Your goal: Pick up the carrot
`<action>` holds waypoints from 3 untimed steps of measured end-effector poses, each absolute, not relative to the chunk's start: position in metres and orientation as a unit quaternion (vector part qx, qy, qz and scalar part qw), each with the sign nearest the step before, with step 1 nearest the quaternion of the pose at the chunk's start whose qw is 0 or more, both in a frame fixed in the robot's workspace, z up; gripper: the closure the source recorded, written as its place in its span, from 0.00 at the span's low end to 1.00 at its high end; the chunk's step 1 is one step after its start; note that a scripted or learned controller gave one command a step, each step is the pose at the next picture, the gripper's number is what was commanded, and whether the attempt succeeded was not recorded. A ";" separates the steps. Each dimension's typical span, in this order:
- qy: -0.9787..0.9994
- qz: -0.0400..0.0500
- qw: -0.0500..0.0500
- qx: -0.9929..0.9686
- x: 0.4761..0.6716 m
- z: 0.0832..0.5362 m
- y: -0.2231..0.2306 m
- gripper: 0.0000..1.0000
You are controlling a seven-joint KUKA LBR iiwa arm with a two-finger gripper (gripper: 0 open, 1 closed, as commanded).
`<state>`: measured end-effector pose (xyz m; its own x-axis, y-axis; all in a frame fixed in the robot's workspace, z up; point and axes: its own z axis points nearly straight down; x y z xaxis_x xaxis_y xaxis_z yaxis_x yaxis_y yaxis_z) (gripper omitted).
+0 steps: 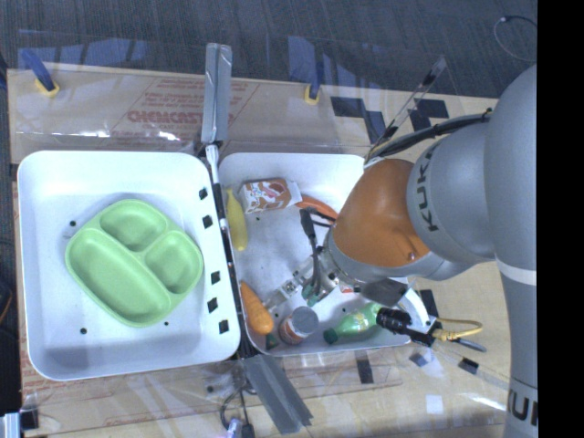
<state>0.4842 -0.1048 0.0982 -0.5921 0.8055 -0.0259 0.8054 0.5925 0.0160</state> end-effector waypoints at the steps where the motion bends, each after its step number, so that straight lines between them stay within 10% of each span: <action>1: 0.970 0.000 0.002 0.244 0.478 0.092 -0.106 0.00; 2: 0.979 0.000 0.000 0.202 0.522 0.096 -0.091 0.00; 3: 0.980 0.000 0.001 0.200 0.523 0.106 -0.090 1.00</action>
